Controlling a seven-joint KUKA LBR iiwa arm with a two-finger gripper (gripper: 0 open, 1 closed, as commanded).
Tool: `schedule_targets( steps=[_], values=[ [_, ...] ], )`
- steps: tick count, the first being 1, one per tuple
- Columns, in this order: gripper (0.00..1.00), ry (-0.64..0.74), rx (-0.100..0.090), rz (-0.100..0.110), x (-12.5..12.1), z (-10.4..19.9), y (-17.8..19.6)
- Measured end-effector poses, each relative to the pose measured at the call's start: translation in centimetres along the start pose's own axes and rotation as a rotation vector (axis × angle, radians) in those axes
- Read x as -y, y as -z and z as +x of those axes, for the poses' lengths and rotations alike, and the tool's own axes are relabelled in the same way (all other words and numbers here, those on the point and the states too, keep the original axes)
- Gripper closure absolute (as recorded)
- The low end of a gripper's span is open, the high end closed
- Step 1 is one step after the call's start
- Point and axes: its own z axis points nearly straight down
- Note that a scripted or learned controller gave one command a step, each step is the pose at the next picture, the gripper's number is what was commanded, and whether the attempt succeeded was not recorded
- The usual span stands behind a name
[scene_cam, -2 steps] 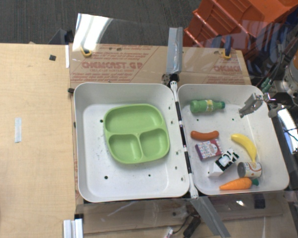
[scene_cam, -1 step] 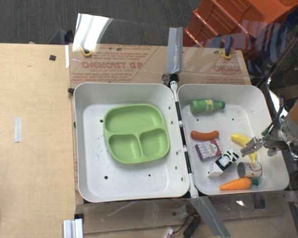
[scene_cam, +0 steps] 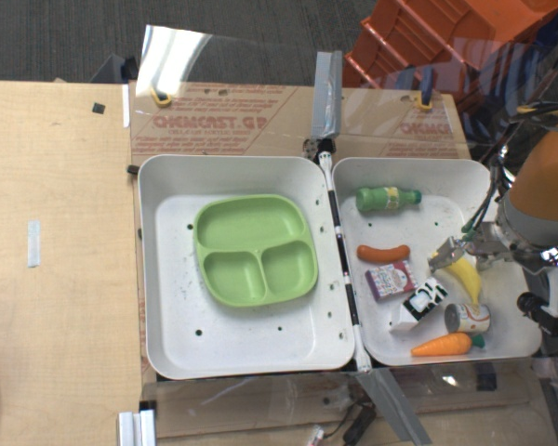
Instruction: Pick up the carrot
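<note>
Hovering beside the banana (scene_cam: 466, 278), gripper (scene_cam: 449, 252) (open or closed: cannot tell), carrot (scene_cam: 442, 345) lying unlifted nearer the camera.

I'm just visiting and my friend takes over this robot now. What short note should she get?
Gripper: in the right bin, above the banana; nothing visibly held, fingers unclear.
Carrot: lies at the right bin's near edge, apart from the gripper.
Also there: green bottle, sausage, can. Green plate sits in the left bin.
Done: nothing yet.
Left: reach the carrot, grasp, lift.
</note>
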Motion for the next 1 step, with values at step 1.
schedule_targets(
  steps=[1],
  values=[
    [0.00, 0.040, -0.001, 0.000, 6.07, 1.25, 0.06]
  ],
)
